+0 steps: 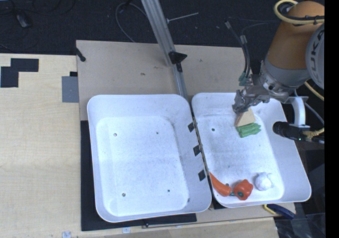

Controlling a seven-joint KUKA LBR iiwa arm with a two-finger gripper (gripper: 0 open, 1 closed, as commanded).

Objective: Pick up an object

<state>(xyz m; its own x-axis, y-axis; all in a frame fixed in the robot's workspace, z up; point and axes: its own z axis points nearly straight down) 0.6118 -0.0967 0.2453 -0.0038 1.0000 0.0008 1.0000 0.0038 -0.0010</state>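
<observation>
Item 1. Right-hand shallow white plastic bin (296, 176): holds all the loose objects.

Item 2. Small tan wedge-shaped block (246, 119): lies toward the far end of the right bin, touching or resting on item 3.

Item 3. Short green ridged piece (249, 130): lies just below the tan block on the bin floor, slightly tilted.

Item 4. Orange carrot-shaped toy (219, 185): near corner of the right bin, close to the dividing wall.

Item 5. Red pepper-shaped toy (243, 189): just beside the carrot.

Item 6. Small white rounded lump (262, 181): just beside the pepper, on its right.

Item 7. Left-hand shallow white plastic bin (95, 109): bare floor with a few dark specks.

Item 8. Grey two-finger gripper (244, 102) on the grey arm with the orange band (294, 35): hangs low over the far end of the right bin, directly above the tan block. How wide its tips are set cannot be told (they merge into a dark cluster at this angle), and nothing can be seen held between them.

Handling note. The step in hand appears to be the descent onto the tan block and green piece. Since the two lie in contact, a good grasp would centre on one only, likely the tan block, with the tips straddling its narrow sides. Descend straight, close only once the tips reach bin-floor level, and lift vertically so the neighbouring piece is not dragged. A partial pinch on the sloped face would probably slip.
</observation>
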